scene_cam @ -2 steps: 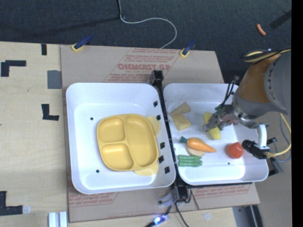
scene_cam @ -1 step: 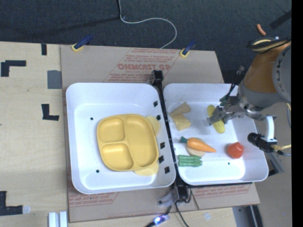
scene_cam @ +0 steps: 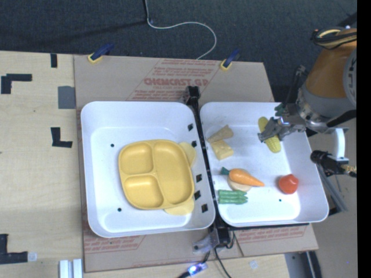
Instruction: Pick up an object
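My gripper [scene_cam: 273, 133] hangs over the upper right of the right bin [scene_cam: 301, 213], its fingertips right at a yellow corn cob [scene_cam: 272, 145] that pokes out on both sides of them. Whether the fingers grip it is unclear. Lower in the same bin lie an orange carrot [scene_cam: 246, 178], a red tomato [scene_cam: 288, 183], a green bean pod [scene_cam: 232, 197] and two pale cheese-like pieces [scene_cam: 221, 142].
The left bin [scene_cam: 95, 155] holds a yellow divided plate [scene_cam: 155, 174]. A black divider with clips [scene_cam: 200, 155] runs between the bins. The arm's orange band and grey wrist [scene_cam: 327, 77] fill the right side. Cardboard lies under both bins.
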Action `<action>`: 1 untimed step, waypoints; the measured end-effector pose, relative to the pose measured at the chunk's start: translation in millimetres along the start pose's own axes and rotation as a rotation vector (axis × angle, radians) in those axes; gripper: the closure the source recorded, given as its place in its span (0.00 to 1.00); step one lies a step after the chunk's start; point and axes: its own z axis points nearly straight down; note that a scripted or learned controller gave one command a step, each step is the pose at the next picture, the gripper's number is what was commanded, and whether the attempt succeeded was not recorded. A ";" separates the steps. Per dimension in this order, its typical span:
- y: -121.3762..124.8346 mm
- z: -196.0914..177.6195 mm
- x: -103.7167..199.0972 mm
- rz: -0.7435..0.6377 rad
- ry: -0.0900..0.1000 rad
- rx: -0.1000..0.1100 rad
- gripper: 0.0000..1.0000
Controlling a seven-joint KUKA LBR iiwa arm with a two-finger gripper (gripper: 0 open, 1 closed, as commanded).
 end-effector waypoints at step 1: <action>0.6 -24.4 0.7 0.001 0.000 0.002 1.00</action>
